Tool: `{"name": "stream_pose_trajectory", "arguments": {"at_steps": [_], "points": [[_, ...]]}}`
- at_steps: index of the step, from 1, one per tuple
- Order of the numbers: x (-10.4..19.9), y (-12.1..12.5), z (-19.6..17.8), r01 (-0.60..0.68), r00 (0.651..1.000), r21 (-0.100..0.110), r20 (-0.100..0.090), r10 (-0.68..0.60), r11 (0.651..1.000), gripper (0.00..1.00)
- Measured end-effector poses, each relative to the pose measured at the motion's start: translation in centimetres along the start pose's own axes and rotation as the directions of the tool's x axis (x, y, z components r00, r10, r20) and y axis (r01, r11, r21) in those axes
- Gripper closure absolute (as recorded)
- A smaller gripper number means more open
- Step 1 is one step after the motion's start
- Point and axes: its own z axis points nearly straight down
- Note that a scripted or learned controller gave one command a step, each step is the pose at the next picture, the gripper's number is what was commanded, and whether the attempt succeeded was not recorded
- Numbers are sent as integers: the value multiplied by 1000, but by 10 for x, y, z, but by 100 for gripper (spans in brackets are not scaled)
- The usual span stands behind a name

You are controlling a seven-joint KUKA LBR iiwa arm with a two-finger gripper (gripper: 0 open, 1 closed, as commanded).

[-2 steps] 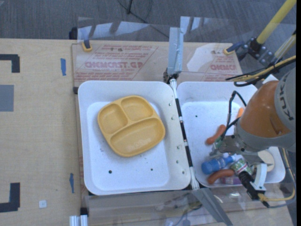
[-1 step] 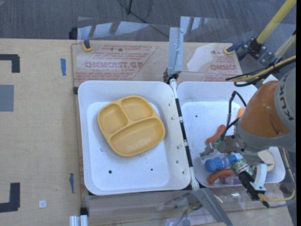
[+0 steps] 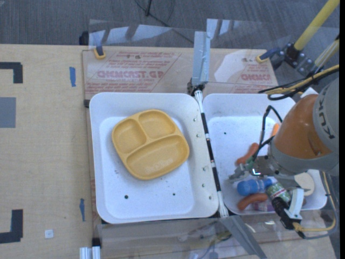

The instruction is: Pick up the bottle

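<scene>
Bottle [image 3: 252, 186], smooth blue plastic w/ rounded body, lies flat in right bin [image 3: 226, 128] at 6 o'clock, long axis 3–9. Gripper [image 3: 253, 170] directly over it; finger state can't tell. Yellow divided plate [image 3: 150, 143] in left bin [image 3: 102, 161].

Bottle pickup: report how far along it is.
Done: the arm is over the right bin, its gripper low among the items. In hand: it sits just above the blue bottle, which lies on the bin floor; no grasp is visible. Left: grip and lift.
</scene>
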Motion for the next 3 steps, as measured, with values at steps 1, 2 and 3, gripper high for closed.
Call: {"name": "stream_pose_trajectory", "arguments": {"at_steps": [1,2,3], "points": [[0,1,-9,0,1000,-1,0,0,1000,100],[0,1,-9,0,1000,-1,0,0,1000,0],[0,0,1,-21,1000,1,1,21,1000,0]]}}
